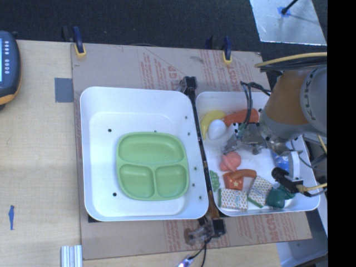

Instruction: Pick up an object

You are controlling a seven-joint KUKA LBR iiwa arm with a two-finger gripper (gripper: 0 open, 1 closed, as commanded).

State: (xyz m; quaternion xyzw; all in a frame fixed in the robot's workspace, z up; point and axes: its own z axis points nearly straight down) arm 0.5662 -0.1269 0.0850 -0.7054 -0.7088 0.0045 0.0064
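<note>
Bottom edge first: black clip with wiring [203,233] sits at the near seam between the two bins, on the brown cardboard sheet [139,65] that covers the wooden bench [33,149].

Left bin [92,149]: white, shallow, holds a green divided plate [152,166], three compartments, lying flat near the middle.

Right bin [311,204]: white, cluttered. Near edge, left to right: patterned sandwich piece [233,199], second patterned wedge [259,191], dark green toy [276,197]. Just behind them a red-orange slice [239,178]. Small green leaf bit [214,180] at the left wall. Pink round piece [230,161] mid-bin, just behind the red-orange slice. White egg [216,129] touching a yellow item [212,117] in the far left corner. Orange-red long piece [242,116] beside those, far side. Blue-and-white item [282,162] on the right, partly hidden by the arm.

Arm [311,102]: grey with orange band, comes in from the right over the right bin. Gripper [240,142] hangs down over the middle of that bin, just above and right of the pink round piece, near the egg. Cannot tell the claw's state; too small and dark. Nothing visibly held.

Extras: blue clamps [79,42] on the far cardboard edge, grey tape patch [64,89] left, dark device with orange rim [8,65] at far left.
</note>
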